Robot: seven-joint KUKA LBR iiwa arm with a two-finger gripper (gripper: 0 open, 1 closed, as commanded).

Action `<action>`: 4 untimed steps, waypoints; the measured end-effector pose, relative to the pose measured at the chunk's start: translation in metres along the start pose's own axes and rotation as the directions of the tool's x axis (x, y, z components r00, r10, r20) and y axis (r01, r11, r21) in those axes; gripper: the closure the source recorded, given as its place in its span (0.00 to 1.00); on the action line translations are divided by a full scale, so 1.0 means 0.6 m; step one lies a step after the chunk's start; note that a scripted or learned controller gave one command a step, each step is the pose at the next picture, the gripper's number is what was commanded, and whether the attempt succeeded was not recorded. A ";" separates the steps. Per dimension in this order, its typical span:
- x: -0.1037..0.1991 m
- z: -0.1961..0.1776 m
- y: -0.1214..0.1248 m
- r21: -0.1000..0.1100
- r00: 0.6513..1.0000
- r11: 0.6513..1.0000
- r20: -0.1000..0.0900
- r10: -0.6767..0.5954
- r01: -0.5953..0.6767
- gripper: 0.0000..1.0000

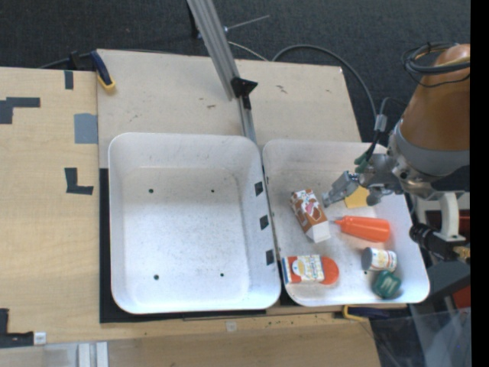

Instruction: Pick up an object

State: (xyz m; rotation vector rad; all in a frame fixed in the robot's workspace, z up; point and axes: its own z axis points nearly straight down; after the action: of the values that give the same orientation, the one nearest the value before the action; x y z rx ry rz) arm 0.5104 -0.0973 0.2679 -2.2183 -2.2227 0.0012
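My gripper [341, 189] hangs over the right bin [306, 156], in its upper right part. A small yellow block [356, 198] lies right beside it, partly under the wrist. A brown and red carton [309, 212] lies just left of the gripper. An orange bottle [365, 228] lies below it, pointing left. Along the bin's front edge are a red and white packet [311, 270], a small white can [380, 260] and a dark green object [386, 284].
The left bin [122, 205] stands beside the right one, sharing a divider with black clips [263, 222]. A grey metal pole [218, 40] slants in from the top. A black cable [321, 52] runs behind the right bin. The arm's orange band [439, 90] fills the right.
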 end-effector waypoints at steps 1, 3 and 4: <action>0.000 0.000 0.000 0.000 1.000 1.000 0.000 0.000 0.000 0.00; 0.008 0.146 0.000 0.005 1.000 1.000 0.000 0.001 -0.001 0.00; -0.002 0.237 0.010 0.006 1.000 1.000 0.000 0.002 -0.002 0.00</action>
State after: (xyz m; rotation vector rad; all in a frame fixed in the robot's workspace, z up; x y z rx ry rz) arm 0.5163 -0.0983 0.1257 -2.2167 -2.2177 0.0080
